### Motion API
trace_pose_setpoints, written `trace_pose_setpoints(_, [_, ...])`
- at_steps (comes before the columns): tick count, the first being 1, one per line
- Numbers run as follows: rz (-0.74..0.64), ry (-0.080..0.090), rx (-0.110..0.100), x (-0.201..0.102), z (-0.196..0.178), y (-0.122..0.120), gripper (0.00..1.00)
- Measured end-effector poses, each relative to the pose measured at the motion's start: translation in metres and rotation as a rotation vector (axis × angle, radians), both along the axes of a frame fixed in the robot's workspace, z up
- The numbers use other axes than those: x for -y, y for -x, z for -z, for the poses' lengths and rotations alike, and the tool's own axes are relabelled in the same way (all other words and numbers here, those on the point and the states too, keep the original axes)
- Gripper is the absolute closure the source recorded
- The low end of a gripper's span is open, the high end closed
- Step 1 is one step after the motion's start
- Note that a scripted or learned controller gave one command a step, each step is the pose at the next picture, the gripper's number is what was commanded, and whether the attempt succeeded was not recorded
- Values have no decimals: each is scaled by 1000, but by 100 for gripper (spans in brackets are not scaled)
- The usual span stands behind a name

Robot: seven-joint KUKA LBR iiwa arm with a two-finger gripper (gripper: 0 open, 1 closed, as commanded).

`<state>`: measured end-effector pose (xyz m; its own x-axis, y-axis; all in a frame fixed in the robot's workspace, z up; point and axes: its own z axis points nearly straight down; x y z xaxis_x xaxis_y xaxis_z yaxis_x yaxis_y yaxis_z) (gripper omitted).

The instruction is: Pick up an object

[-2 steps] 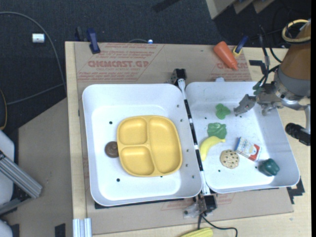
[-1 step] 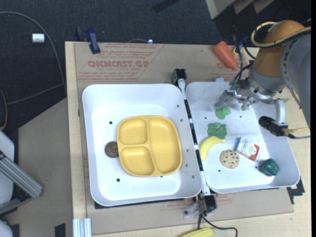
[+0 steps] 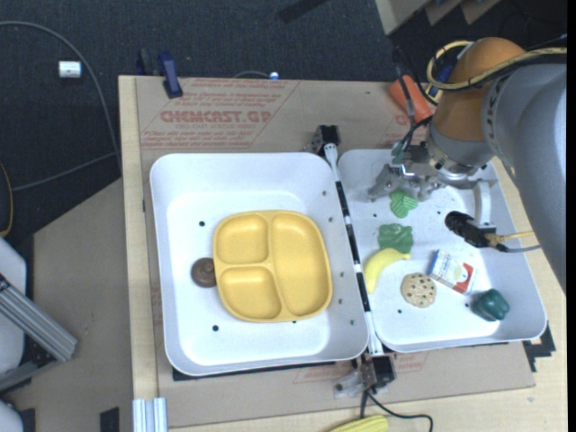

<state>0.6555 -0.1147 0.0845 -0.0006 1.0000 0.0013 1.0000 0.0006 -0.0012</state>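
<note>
I read "CHEMCAST GP" in red on the counter (image 3: 216,115); gripper (image 3: 402,185) hung over the right bin (image 3: 531,309); its grip state I couldn't tell.

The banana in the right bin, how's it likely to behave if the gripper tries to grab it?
The banana looks like a smooth toy, so probably light and a bit slippery. Its curved shape may pivot or skid when pinched. It touches the bin's left wall, leaving fingers little room.

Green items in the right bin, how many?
3: a light green piece right under the tool, another green piece beside the banana, a dark green one in the near right corner. The arm may hide more.
</note>
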Motion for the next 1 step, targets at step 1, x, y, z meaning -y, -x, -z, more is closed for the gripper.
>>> trace_pose_setpoints(1, [-1,1,3,0,-11,-1,100])
